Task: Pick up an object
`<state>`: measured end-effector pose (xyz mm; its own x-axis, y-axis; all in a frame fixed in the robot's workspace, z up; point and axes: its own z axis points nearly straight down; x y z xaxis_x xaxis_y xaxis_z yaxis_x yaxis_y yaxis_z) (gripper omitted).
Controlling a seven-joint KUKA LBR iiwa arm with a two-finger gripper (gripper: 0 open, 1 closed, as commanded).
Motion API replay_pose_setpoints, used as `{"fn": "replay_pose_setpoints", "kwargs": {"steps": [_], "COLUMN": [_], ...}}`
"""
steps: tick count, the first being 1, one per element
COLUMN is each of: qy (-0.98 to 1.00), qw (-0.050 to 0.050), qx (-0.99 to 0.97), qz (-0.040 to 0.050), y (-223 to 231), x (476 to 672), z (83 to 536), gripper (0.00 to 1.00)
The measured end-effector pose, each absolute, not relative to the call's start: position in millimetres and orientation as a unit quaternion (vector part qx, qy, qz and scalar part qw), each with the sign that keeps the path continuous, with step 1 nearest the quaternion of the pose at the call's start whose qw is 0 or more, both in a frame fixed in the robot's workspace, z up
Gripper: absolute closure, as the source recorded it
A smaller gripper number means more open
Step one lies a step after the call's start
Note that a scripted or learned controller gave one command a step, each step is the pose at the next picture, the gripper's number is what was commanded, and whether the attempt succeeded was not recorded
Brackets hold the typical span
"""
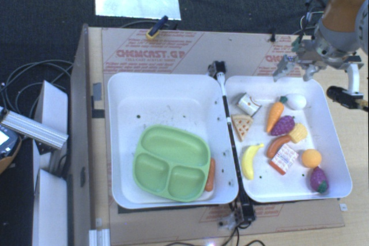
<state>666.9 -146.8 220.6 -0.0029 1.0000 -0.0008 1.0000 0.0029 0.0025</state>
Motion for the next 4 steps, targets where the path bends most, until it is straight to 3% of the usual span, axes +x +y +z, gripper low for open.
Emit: {"fn": "replay_pose_setpoints", "kwargs": {"steps": [1, 2, 3, 4], "qy": [0.707, 0.708, 0.709, 0.709], "qw": [0.000, 0.002, 0.001, 0.000], "qx": [0.707, 0.706, 0.705, 0.705], "qz": [-0.0002, 0.0014, 0.0023, 0.0015], "y": [-163.6, -163.5, -47.2, 17.2], "x": [626.8, 628.5, 647.1, 669.0], "z": [86.3, 98.4, 185.8, 184.7], "gripper": [0.00, 1.00, 1.00, 1.00]}}
